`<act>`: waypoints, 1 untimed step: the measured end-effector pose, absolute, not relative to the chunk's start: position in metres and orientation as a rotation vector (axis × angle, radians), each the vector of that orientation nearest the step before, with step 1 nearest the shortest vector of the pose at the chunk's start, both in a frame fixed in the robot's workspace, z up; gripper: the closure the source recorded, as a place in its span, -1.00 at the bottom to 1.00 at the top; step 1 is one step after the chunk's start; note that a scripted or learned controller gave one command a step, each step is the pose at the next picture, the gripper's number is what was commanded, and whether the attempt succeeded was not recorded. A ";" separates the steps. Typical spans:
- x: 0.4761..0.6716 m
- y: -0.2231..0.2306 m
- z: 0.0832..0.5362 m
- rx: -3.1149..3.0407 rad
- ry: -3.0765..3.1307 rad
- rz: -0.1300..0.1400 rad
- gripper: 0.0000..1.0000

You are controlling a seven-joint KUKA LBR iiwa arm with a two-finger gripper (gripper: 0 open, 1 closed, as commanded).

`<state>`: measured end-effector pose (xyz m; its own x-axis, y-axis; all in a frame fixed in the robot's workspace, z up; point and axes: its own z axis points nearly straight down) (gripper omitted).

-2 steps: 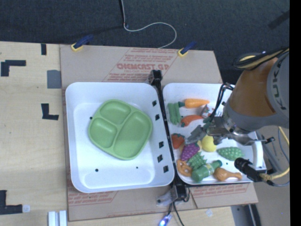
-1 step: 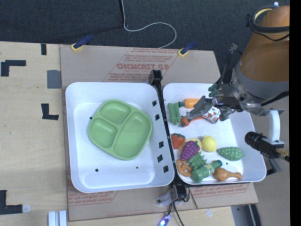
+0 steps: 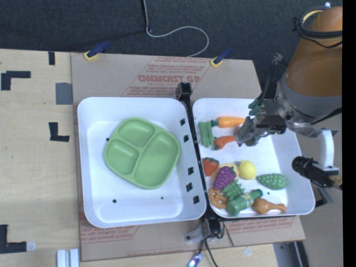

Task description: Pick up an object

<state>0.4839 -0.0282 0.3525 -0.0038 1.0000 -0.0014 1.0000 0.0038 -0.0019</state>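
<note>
Claw (image 3: 246,138) just beside carrot (image 3: 224,142)

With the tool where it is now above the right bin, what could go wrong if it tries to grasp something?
1. The tool hangs close to two carrots, one just above the other, with green beans beside them; it may catch two items or nudge one away.
2. The toys lower in the right bin, such as the grapes and lemon, lie crowded and touching, so a grasp there might slip.
</note>
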 end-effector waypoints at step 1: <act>0.484 0.051 0.446 -2.212 -2.237 -0.013 1.00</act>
